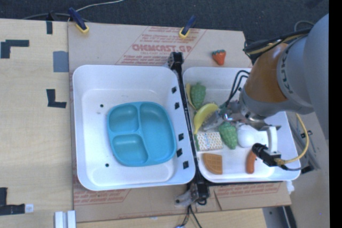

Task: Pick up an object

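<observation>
Apparently the pick is only at the reach stage: nothing has been lifted clear of the right bin (278,174), and every toy food in sight lies on its floor. The arm comes in from 3 o'clock, its orange band over the bin's upper right, and the claw (227,117) sits low among the cluttered pieces at the bin's centre. Whether it is wide, narrow or closed on anything cannot be told, since the wrist hides it from above. Just at its 9 o'clock lies a yellow banana (204,114); at 6 o'clock a green leafy piece (230,136); at 11 o'clock a green ridged vegetable (198,94). A waffle square (212,163) and an orange carrot (250,162) lie toward 6 o'clock. The left bin (85,131) holds a blue divided plate (141,133). Closing, gripping and lifting appear to remain.
</observation>
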Available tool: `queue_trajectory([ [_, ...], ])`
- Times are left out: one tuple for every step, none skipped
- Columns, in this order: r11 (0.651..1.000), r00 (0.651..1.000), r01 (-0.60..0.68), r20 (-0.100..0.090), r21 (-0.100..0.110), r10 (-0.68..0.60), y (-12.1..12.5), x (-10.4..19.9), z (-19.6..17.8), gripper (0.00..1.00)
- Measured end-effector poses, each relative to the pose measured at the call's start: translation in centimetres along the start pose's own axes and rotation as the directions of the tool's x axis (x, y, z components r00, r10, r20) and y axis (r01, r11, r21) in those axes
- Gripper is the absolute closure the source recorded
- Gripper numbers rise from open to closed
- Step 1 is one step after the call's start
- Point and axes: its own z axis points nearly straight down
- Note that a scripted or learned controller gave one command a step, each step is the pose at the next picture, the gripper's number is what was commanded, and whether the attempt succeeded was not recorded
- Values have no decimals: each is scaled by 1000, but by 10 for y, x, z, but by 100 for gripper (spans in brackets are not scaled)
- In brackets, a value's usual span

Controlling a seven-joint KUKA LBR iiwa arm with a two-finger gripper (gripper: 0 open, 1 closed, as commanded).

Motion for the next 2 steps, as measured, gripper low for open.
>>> queue_trajectory([
  [1000,1000,0,3,-6,0,-32,-7,-1,0],
  [1000,1000,-1,5,-7,1,-32,-8,-10,100],
])
